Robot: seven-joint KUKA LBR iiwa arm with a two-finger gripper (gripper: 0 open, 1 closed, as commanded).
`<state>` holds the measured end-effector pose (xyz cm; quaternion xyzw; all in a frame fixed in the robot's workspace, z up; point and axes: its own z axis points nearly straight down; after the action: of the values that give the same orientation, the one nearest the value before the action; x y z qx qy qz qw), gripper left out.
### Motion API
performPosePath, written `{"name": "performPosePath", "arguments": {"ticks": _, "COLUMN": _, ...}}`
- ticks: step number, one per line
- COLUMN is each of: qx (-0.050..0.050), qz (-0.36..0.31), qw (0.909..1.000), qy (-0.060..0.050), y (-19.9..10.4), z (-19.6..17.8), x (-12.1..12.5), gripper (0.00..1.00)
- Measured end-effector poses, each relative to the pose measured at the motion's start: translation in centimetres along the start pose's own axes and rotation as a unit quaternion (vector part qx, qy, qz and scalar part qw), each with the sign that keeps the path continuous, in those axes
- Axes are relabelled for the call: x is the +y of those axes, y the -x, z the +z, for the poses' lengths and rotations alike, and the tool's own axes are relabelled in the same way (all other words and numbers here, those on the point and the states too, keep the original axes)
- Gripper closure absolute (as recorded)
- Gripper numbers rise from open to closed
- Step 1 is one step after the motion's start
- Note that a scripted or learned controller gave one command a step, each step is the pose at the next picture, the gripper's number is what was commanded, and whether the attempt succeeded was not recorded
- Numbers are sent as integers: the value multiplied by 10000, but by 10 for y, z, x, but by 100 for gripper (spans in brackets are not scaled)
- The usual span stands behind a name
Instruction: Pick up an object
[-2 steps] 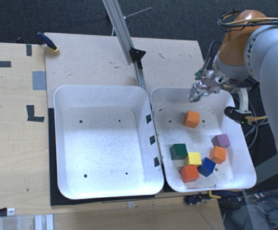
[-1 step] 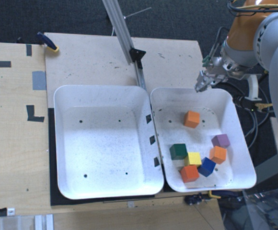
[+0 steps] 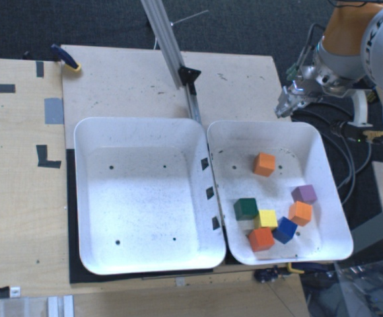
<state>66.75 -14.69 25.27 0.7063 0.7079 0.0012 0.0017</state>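
Seven small blocks in the right bin (image 3: 323, 152): an orange block (image 3: 265, 164) alone near the middle; lower down a cluster of green block (image 3: 245, 209), yellow block (image 3: 267, 218), red block (image 3: 261, 239), blue block (image 3: 285, 230), a second orange cube (image 3: 300, 212) and purple block (image 3: 304, 193). End effector (image 3: 289, 101) above the bin's far right corner, off the blocks; grip state unclear. No legible writing or labels anywhere. Left bin (image 3: 79, 177) alongside on the table (image 3: 20, 144).

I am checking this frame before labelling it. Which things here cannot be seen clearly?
- Gripper: small and blurred in the camera view, so its state is unclear.
- Arm: cut off by the top and right edges.
- Blue cube: partly covered by the yellow cube and an orange cube.
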Motion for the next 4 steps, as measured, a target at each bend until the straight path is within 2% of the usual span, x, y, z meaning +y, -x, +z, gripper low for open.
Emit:
{"name": "performPosePath", "arguments": {"ticks": 2, "qx": 11, "qz": -15, "qw": 10000, "qy": -39, "y": -95, "z": 20, "x": -56, "gripper": 100}}
{"name": "performPosePath", "arguments": {"ticks": 3, "qx": 12, "qz": -19, "qw": 10000, "qy": -34, "y": -143, "z": 21, "x": -66, "gripper": 100}}
{"name": "performPosePath", "arguments": {"ticks": 4, "qx": 14, "qz": -19, "qw": 10000, "qy": -35, "y": -187, "z": 14, "x": -94, "gripper": 100}}
